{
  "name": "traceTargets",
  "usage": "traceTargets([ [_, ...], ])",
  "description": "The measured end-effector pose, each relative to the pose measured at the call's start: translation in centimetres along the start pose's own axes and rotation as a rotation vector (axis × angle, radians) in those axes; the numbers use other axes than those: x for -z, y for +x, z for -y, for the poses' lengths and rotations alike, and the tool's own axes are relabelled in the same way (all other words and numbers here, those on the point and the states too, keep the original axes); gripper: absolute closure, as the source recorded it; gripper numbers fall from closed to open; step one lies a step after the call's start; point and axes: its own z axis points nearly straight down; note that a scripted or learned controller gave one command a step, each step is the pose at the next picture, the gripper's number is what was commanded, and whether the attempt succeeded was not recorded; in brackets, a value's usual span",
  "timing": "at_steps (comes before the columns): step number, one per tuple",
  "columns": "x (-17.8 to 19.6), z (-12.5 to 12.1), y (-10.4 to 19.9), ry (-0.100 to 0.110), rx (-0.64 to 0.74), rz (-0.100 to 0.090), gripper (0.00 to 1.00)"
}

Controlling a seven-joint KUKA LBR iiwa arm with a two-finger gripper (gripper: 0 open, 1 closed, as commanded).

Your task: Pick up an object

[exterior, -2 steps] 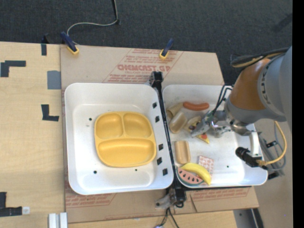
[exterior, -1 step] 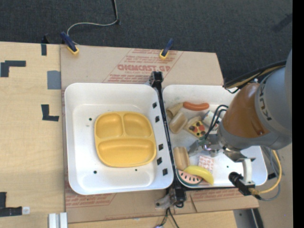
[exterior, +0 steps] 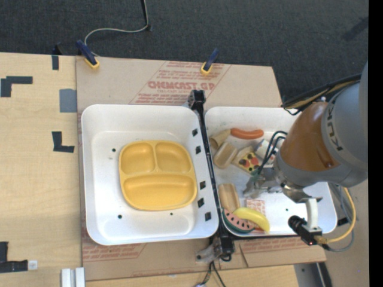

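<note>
In the right bin: the two-finger gripper (exterior: pixel 256 184) hung low over the toy food, below the grey arm with its orange band (exterior: pixel 305 141).
Grip state: could not be told; the wrist and dark cables covered it, and nothing showed as held.
Just beside the gripper: a small pink-and-white patterned card (exterior: pixel 255 205) lay flat on the floor of the right shallow white bin (exterior: pixel 269 113).
Nearest targets: a yellow plastic banana (exterior: pixel 252 219) and a red watermelon slice (exterior: pixel 235 223) rested on a dark green plate (exterior: pixel 228 225); a tan bread-like stick (exterior: pixel 228 195) lay alongside.
Farther up: a red-orange toy sausage (exterior: pixel 246 133) and pale wooden blocks (exterior: pixel 224 150).
Handling: the banana looked light, stiff and smooth, likely slippery; pinching across its narrow middle seemed safest.
Left bin: a yellow divided plastic tray (exterior: pixel 158 176) sat in the left white bin (exterior: pixel 96 160).
</note>
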Motion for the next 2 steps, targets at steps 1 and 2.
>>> traceTargets([
  [1,0.1,0.05,-0.62,-0.003,-0.006,0.012,0.0],
  [2,-0.81,0.42,0.18,-0.009,-0.01,0.016,0.0],
])
